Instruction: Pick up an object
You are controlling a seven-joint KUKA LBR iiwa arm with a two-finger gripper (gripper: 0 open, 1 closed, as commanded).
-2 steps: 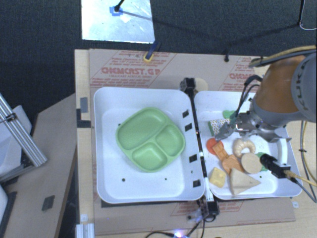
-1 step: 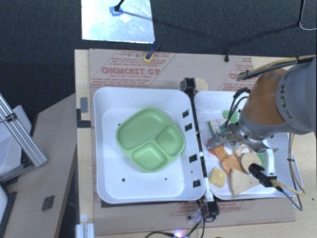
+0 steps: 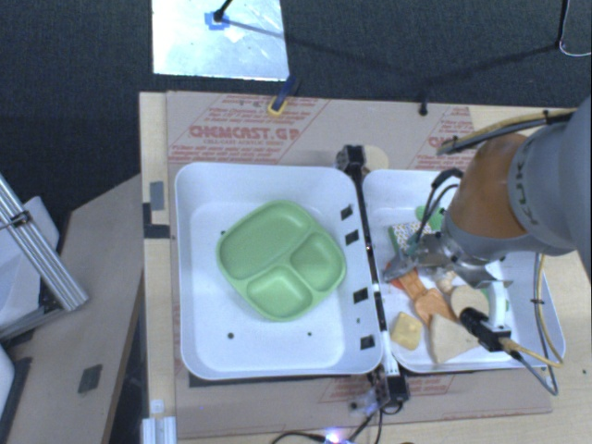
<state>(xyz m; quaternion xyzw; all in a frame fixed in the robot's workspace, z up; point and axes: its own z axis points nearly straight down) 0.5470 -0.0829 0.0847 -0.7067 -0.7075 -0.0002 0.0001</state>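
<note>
We read "CHEMCAST GP" on the bench sheet. Arm covers right bin; gripper state unclear. Small objects crowd that bin's left edge. Green divided plate sits mid left bin.

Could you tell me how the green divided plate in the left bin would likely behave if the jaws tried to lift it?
The green plate looks like stiff moulded plastic, so probably light and rigid. It lies flat in the left bin, so only its thin rim offers grip. Its smooth surface may slip.
</note>
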